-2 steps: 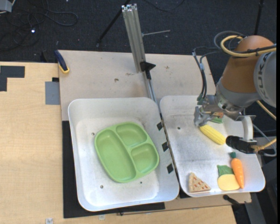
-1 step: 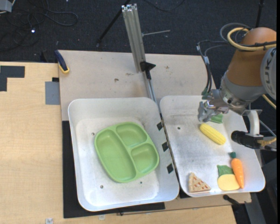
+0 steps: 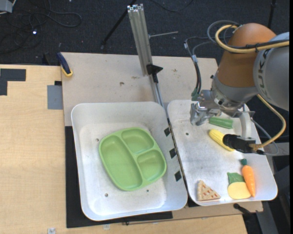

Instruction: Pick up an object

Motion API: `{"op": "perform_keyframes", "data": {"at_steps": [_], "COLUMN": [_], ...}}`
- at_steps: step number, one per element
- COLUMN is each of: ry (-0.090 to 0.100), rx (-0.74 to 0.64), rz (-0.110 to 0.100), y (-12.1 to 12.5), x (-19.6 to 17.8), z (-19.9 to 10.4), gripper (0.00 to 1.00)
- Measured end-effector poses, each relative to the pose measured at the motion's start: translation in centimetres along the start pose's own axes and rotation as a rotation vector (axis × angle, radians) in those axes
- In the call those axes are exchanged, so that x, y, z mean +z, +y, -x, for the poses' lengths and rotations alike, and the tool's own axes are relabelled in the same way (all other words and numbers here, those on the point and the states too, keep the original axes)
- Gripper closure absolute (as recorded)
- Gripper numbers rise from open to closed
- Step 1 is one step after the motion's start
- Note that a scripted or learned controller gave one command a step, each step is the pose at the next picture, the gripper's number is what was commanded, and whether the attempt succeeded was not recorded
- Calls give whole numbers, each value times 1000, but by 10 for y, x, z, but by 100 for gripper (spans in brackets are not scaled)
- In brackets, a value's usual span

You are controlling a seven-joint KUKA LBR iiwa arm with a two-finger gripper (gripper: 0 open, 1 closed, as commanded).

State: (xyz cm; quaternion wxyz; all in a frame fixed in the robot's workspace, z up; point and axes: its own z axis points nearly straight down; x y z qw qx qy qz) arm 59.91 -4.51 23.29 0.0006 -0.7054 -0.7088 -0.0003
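Right bin (image 3: 185, 145) floor lies bare beside jaws (image 3: 201, 115), their state unclear.

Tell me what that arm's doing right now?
Metal two-finger gripper low over right white bin, nothing between fingers. Yellow toy corn cob beside it. Path clear.

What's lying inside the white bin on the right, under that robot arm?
The right bin holds a corn cob, a green piece, a carrot, a yellow piece and a waffle-like wedge. The gripper and a black part cover some of the bin floor.
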Motion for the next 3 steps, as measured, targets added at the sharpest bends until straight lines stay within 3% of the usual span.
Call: {"op": "perform_keyframes", "data": {"at_steps": [2,3], "ry": [0,0], "rx": [-1,0], "rz": [-4,-1], "y": [-8,8], "x": [14,9], "z": [-116,-156], "gripper": [100,100]}}
